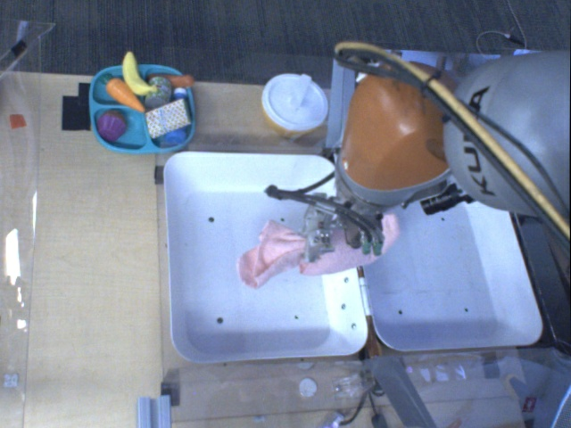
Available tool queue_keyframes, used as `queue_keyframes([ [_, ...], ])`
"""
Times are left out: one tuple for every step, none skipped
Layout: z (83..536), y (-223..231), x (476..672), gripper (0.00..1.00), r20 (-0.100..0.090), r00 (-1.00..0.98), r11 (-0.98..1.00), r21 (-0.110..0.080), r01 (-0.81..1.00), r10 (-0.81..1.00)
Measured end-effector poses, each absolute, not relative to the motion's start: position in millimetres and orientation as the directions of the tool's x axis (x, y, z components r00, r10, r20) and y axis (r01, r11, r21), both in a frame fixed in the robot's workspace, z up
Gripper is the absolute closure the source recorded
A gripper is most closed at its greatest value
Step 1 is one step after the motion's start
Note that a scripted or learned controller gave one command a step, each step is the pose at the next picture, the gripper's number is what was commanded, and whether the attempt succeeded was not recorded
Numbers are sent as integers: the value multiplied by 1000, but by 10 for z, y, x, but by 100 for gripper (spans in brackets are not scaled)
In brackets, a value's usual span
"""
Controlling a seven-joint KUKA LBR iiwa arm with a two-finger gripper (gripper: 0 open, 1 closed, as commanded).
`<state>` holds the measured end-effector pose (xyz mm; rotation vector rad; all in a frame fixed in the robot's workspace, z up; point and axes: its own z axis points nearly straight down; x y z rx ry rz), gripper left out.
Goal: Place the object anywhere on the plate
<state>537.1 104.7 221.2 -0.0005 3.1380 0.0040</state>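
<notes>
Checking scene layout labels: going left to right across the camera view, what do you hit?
Blue divided tray of toy food → white lidded cup → orange wrist band → right white bin. The left white bin and pink cloth overlap these spans.

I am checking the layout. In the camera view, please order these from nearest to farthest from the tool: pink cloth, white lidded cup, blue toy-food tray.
1. pink cloth, directly under the tool, in the left bin.
2. white lidded cup, above the bins.
3. blue toy-food tray, far upper left.

The arm (508,132) is glossy grey with black KUKA lettering, a rounded orange band (393,136), a yellow-and-black cable (446,96) looped across it, and a dark metal claw (343,230).
</notes>
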Motion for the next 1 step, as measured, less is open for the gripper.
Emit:
queue_keyframes([
  [2213,1045,5372,0,-4,-1000,1000,2,0,0],
])
